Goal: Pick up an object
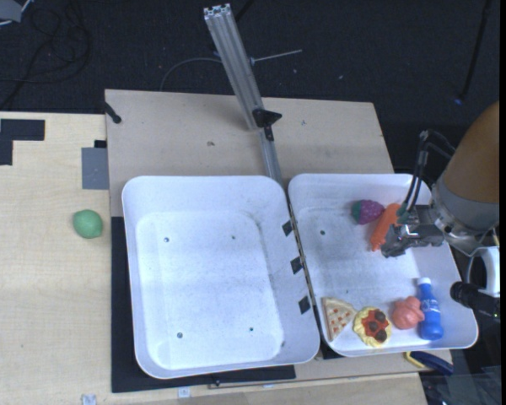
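Note:
The right bin (pixel 337 251) holds several toy items. An orange carrot (pixel 382 225) lies at the back right beside a purple grape bunch (pixel 367 211). Along the front edge lie a pizza slice (pixel 337 316), a round pizza-like piece (pixel 372 326), a pink lump (pixel 407 312) and a blue bottle (pixel 427 309). My gripper (pixel 396 245) hangs over the right bin's right side, its dark tip just beside the carrot's lower end. I see nothing between its fingers.
The left bin (pixel 207 272) sits next to the right one, with black clips along the shared wall. A green ball (pixel 88 224) rests on the bench at far left. A metal rail (pixel 240 66) slants in from behind the bins.

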You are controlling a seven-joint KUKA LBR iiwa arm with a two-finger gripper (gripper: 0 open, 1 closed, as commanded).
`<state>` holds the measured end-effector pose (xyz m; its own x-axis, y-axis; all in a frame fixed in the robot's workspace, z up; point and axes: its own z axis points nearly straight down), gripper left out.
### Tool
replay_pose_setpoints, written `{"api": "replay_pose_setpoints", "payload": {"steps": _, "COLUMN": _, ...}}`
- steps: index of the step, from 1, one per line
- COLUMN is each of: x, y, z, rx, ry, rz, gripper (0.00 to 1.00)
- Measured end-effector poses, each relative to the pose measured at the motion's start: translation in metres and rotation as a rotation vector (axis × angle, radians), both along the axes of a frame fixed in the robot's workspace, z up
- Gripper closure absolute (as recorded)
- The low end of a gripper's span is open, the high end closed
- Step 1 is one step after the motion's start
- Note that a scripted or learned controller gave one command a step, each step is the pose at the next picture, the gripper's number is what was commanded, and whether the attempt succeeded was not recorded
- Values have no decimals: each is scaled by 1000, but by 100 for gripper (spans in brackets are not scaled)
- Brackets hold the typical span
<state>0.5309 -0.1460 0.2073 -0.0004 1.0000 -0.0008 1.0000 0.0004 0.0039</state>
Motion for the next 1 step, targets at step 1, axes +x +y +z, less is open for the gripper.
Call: {"api": "replay_pose_setpoints", "payload": {"steps": 1, "x": 0, "y": 0, "z": 9, "rx": 1, "ry": 4, "rz": -1, "gripper": 100}}
